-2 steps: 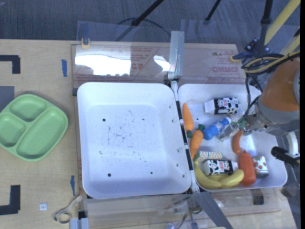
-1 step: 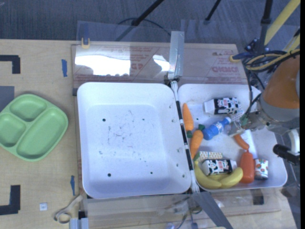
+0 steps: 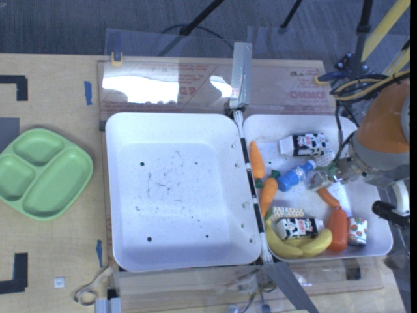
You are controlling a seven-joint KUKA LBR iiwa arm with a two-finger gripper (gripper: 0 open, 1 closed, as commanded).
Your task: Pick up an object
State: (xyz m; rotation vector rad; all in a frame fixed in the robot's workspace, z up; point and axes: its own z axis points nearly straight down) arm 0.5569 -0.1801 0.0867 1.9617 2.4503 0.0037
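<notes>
The robot arm [image 3: 381,132] reaches in from the right over the right bin [image 3: 384,243]. Its claw [image 3: 329,175] hangs low in that bin, just beside the blue bottle [image 3: 294,176]. I cannot tell how the claw is set. The right bin holds 2 carrots [image 3: 258,162], a banana [image 3: 300,245], 2 cow-print cartons [image 3: 306,143] and a red bottle [image 3: 338,229]. The left bin [image 3: 130,132] sits beside it. A green plate [image 3: 42,173] lies on the bench, far left.
</notes>
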